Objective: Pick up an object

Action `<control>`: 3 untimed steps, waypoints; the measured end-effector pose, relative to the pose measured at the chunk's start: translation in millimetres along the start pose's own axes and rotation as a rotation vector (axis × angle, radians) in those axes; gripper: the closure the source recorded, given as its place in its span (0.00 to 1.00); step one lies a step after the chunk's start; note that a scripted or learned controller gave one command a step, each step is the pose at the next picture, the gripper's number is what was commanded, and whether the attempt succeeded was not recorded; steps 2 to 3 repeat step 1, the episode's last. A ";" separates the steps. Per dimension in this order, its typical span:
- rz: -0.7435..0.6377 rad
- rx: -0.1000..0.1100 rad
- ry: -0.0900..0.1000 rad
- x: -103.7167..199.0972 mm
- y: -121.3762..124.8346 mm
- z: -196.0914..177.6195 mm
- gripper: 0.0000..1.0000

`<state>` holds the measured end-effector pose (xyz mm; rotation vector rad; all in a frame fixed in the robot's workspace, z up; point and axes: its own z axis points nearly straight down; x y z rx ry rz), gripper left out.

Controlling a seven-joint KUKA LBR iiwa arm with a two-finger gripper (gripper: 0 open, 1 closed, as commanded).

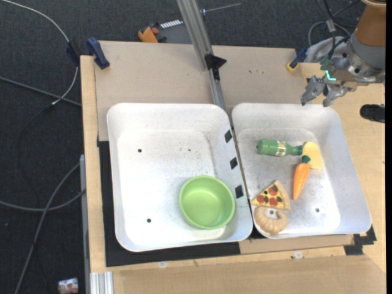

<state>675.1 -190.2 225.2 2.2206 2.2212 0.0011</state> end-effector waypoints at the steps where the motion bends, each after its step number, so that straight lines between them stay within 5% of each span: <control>1: 0.000 0.000 0.000 0.0 0.0 0.1 0.00; 3: 0.000 0.000 0.000 0.0 0.0 0.1 0.00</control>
